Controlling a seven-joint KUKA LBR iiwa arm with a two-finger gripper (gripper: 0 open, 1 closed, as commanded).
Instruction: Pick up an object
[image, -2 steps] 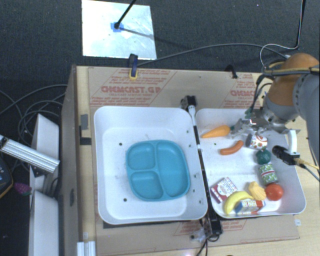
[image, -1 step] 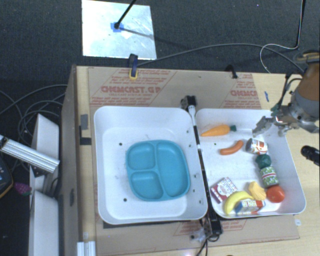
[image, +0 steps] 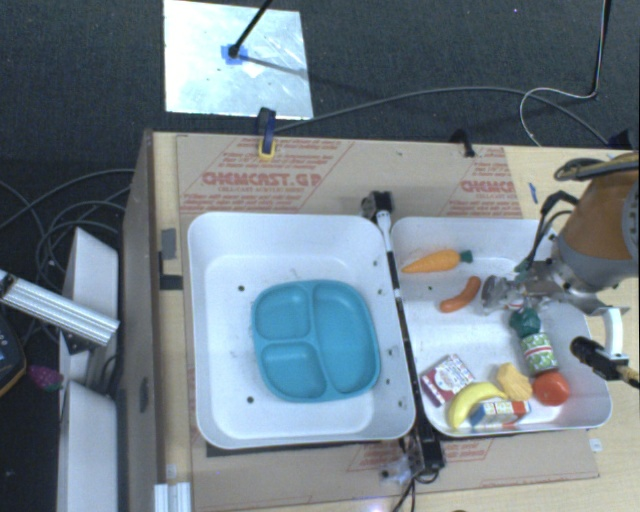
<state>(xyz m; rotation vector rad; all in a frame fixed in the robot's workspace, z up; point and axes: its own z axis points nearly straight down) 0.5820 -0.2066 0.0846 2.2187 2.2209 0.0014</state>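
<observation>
Toy banana (image: 470, 401) lies at the right bin's (image: 575, 415) front edge, beside a red-and-white packet (image: 447, 377), a tomato (image: 551, 388) and a green-capped bottle (image: 533, 342). Further back lie a sausage (image: 461, 294) and a carrot (image: 436, 262). Just right of the sausage hangs the gripper (image: 497, 294); whether it is parted or closed cannot be told. A blue divided plate (image: 314, 338) sits in the left bin (image: 225, 255).

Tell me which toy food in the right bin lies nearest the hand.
The orange sausage, just left of the hand; the carrot lies farther up-left, and the banana sits lower.
</observation>
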